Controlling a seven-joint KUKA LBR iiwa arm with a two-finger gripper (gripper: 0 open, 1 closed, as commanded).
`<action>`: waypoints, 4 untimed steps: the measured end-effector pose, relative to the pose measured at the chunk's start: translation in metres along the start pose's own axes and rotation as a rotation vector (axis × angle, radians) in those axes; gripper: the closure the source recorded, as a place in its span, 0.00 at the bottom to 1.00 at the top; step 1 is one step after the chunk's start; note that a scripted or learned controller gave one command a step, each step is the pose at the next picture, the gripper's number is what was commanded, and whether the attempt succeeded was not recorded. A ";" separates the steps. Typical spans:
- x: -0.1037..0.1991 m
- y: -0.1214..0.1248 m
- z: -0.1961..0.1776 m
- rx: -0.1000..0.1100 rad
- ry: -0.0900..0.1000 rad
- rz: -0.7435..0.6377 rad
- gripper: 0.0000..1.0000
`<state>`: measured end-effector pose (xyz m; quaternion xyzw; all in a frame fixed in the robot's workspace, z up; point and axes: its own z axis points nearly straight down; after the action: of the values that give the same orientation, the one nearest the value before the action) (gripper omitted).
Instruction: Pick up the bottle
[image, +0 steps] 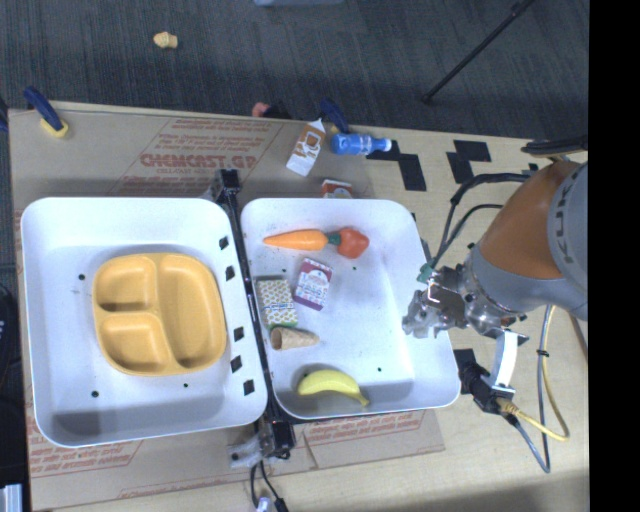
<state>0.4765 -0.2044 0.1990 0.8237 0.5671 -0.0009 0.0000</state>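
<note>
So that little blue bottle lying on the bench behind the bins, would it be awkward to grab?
Probably somewhat. The bottle lies on its side, so its round body may roll if nudged. It looks small and plastic, likely light and perhaps slick. The end effector sits at the right bin's edge.

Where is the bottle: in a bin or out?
Out. The bottle lies on its side on the bench beyond the right bin, far from the gripper at that bin's right rim.
</note>
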 end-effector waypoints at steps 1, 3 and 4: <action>0.006 -0.002 0.002 0.000 0.000 0.117 1.00; 0.048 -0.019 0.004 0.006 0.002 0.208 1.00; 0.062 -0.024 0.005 0.007 0.004 0.118 1.00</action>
<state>0.4759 -0.1377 0.1939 0.8557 0.5174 -0.0014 -0.0037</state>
